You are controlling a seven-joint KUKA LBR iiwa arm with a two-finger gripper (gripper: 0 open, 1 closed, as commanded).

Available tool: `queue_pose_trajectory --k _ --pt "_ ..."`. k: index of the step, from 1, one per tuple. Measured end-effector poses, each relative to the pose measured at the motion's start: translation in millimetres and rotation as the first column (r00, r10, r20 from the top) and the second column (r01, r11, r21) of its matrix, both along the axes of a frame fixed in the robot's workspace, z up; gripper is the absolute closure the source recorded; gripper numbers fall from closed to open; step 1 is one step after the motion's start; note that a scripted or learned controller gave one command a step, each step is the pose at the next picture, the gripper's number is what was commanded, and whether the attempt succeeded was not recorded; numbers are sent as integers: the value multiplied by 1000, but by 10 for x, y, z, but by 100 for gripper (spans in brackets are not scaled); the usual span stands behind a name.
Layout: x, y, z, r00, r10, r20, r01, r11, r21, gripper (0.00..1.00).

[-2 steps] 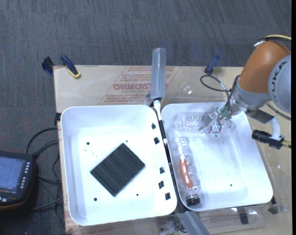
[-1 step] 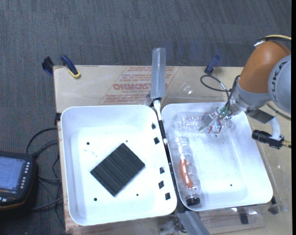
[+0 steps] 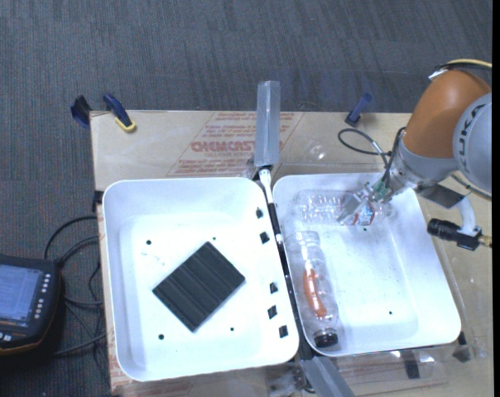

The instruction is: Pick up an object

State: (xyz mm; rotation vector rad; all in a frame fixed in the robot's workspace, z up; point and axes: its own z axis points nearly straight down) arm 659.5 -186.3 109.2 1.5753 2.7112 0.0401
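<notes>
Found the gripper point(image 3: 367, 209) low in the right bin point(image 3: 415, 300), near that bin's far edge and closer to its far right corner than to the left. Could not tell whether it was closed or released, nor whether it grasped anything; too small and cluttered there to judge. Traced the grey arm point(image 3: 473, 143) back from it to the right, with the orange band point(image 3: 442, 116) sitting above the wrist. Noted a crumpled clear bottle point(image 3: 323, 207) lying in the far left corner of the right bin, just beside the gripper on its left; could not make out whether touching or apart. Saw a second clear bottle point(image 3: 314, 292) with something orange inside, laid along the left wall of the same bin, its dark cap point(image 3: 326, 337) pointing at the near left corner, well apart from the gripper. Spotted in the left bin point(image 3: 122, 213) a dark ribbed square pad point(image 3: 199, 285), lying flat near the middle, turned cornerwise to the bin's walls. Made out a grey upright post point(image 3: 268, 126) at the far end of the gap between the two bins. Picked out blue clamps point(image 3: 117, 111) at the bench's far left corner and another blue clamp point(image 3: 359, 106) on its far edge. Marked a control pendant point(image 3: 14, 300) off the bench's left edge, on the dark floor.
</notes>
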Motion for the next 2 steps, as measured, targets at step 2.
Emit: queue_pose_trajectory --k 2 --pt "-140 735 781 999 -40 -21 40 999 -18 100"
